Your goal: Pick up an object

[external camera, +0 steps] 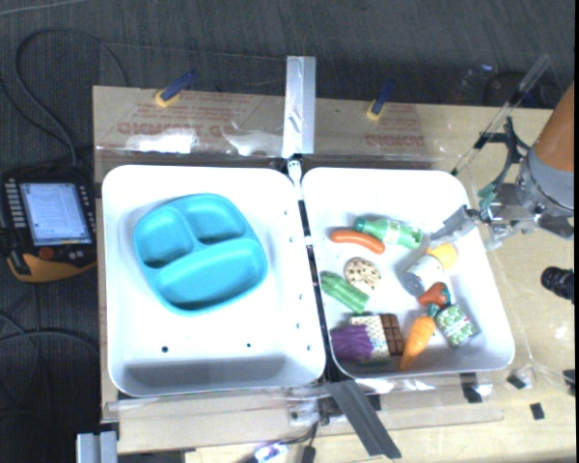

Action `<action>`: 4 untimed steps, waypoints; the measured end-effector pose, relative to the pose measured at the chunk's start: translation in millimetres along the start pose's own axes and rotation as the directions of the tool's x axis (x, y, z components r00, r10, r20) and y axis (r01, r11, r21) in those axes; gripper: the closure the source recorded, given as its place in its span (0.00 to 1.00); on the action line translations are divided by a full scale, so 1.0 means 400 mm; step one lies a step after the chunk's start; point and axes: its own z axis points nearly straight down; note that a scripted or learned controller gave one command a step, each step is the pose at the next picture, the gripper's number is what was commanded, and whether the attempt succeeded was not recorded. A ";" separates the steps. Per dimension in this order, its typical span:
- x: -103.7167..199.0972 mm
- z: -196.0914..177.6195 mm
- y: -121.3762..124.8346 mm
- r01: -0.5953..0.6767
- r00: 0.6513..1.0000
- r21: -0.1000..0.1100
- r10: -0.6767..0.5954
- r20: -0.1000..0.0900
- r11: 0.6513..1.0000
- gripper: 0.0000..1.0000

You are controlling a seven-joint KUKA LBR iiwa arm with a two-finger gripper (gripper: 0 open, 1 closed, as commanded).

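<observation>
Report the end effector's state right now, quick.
End effector: above the right white bin's upper right corner, near the yellow-and-grey toy; open or closed cannot be told, nothing visibly held.

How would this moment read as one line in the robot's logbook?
claw: over right bin, above toy food | holding: nothing seen | blue divided plate: left bin | pick: not yet done

My arm (560, 152) is grey with an orange band. Both bins (116, 287) white. Left bin: blue plate (201, 251). Right bin: green bottle (388, 231), orange sausage (356, 241), tan cookie (363, 274) with dark spots, green pod (344, 290), purple grapes (355, 341), brown chocolate (392, 333), orange carrot (419, 339), green-and-white patterned can (456, 325), yellow-tipped grey can (428, 268). Bench (212, 119) tan.
</observation>
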 end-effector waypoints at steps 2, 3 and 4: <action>-0.071 0.384 0.135 0.095 0.995 -0.007 -0.095 -0.006 0.995 0.00; -0.079 0.363 0.132 0.091 0.996 -0.007 -0.091 -0.003 0.996 1.00; 0.027 0.094 0.189 0.226 0.974 -0.003 -0.226 0.001 0.974 1.00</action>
